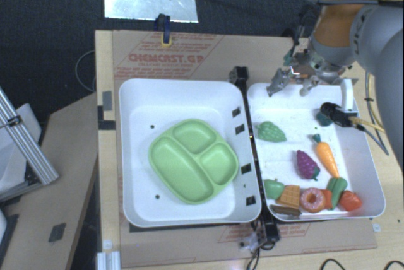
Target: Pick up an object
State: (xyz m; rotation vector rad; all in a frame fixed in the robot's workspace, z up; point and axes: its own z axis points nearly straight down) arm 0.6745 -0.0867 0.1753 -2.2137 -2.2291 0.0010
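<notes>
Gripper: we log the gripper [289, 89] over the back rim of the right bin [285, 110], fingers spread wide with nothing between them. We judge it is staged for a descent, not yet committed to any item.

Green grape bunch: green grape bunch [270, 132], the item closest to the gripper, just forward of it toward the camera. It lies alone on bare bin floor, so we judge it the easiest candidate.

Purple grape bunch: purple grape bunch [307, 164], farther forward, just beside the carrot.

Carrot: carrot [326, 157], lying lengthwise, leafy end toward the gripper. Its narrow body suits a two-finger close across the width.

Front-rim cluster: green pepper [273, 188], waffle piece [290, 195], doughnut [312, 199], green pod [336, 187] and tomato [351, 200], all farthest from the gripper. We note they sit touching or nearly so, which leaves little room for the fingers.

Left bin: left bin [139, 111], across the divider from the gripper, holding a green divided plate [192, 161] lying flat. We think it too broad to grasp.

Bench: bench [189, 57], carrying both bins.

Task status: nothing picked up yet.
</notes>
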